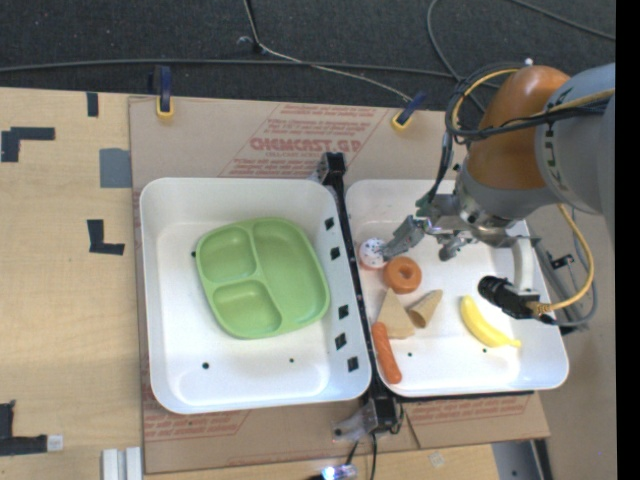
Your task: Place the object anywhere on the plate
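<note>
A green plate point(262, 277) with three compartments lies in the left bin point(165, 368). In the right bin point(545, 368) are an orange donut point(403, 275), a yellow banana point(487, 323), a carrot point(386, 353), a tan wedge with a cone point(410, 313) and a small white and pink piece point(372, 254). My gripper point(428, 242) hovers over the right bin, just above and right of the donut. Its fingers point(405, 237) stand apart, open, with nothing between them.
A black divider point(341, 268) runs between the two bins. Cables loop from the arm's wrist along the right bin's right side, where a black fitting point(500, 294) sits near the banana. Brown cardboard surrounds the bins.
</note>
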Robot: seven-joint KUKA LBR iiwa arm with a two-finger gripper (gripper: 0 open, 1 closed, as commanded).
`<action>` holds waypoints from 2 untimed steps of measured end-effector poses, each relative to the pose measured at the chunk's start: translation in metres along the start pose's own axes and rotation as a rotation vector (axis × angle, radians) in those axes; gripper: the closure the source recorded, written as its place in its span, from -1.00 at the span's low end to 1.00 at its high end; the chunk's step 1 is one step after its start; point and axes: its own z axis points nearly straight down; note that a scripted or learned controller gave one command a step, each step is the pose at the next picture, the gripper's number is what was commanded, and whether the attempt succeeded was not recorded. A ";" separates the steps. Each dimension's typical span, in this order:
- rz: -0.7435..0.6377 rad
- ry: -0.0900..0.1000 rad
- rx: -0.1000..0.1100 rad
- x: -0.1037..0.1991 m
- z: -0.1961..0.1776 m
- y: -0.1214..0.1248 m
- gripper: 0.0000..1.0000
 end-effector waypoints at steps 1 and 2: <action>0.001 0.000 0.001 -0.007 0.052 -0.008 -1.00; -0.001 0.000 -0.003 -0.006 0.039 -0.006 1.00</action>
